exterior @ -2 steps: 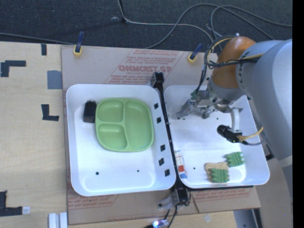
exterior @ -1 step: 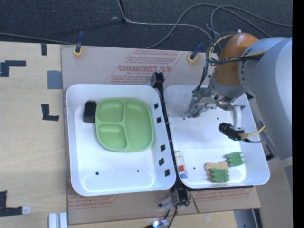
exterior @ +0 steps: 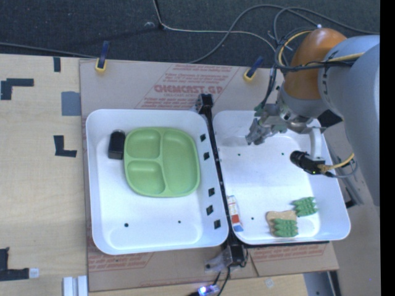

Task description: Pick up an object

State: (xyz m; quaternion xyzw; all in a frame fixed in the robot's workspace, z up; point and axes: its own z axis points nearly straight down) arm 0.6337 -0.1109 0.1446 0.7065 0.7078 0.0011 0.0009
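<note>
Grey arm with orange band point(exterior: 315, 48) reaching in from the right, over the far part of the right shallow white bin point(exterior: 247, 165). Tool point(exterior: 256, 135) hanging low above the bin's far left area, nothing seen between its tips; open or clenched cannot be told at this slant.

Toward the near right corner of that bin: small green ridged plastic toy point(exterior: 304, 206), and just beside it, nearer the front, tan biscuit-shaped piece point(exterior: 281, 216) touching another green ridged toy point(exterior: 285, 229). All three well apart from the tool. Small red-and-white packet point(exterior: 234, 213) against the bin's left wall, near the front.

In the left shallow white bin point(exterior: 105, 227): light green divided plastic plate point(exterior: 162, 161) lying flat in the far half, with small black block point(exterior: 116, 145) just beside its left edge, touching or nearly so.

Both bins side by side on brown cardboard sheet point(exterior: 179, 85), held by yellow clamps point(exterior: 100, 65) at the far edge, on the pale wooden bench point(exterior: 37, 184). Black cables point(exterior: 185, 26) trailing across dark floor beyond.
</note>
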